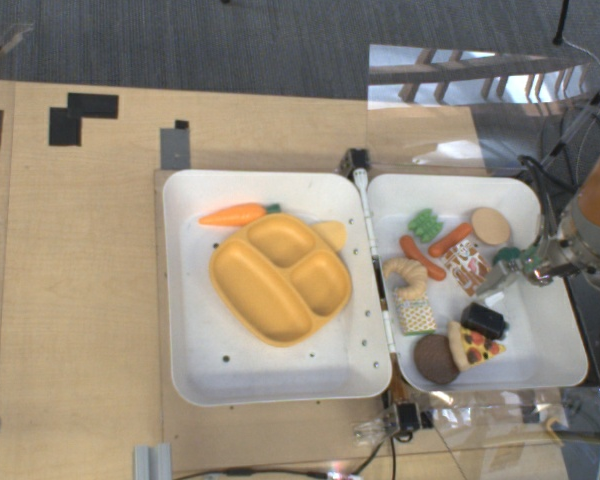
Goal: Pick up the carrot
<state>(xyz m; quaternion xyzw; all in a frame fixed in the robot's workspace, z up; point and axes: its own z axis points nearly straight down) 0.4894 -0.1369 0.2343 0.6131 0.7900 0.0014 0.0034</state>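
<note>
The orange carrot (233, 214) with a green top lies in the left bin (190, 368), near its far edge. It rests against the upper left rim of a yellow divided plate (280, 278). My gripper (502, 272) hangs over the right bin (570, 363), close to its right side and far from the carrot. It hovers beside a small red and white carton (467, 265). Nothing shows between its fingers.
The right bin holds several toy foods: a green piece (425, 224), red sausages (421, 252), a croissant (410, 278), a tan round (491, 226), a pizza slice (474, 346) and a brown cookie (435, 358). A pale yellow piece (331, 233) lies beside the plate.
</note>
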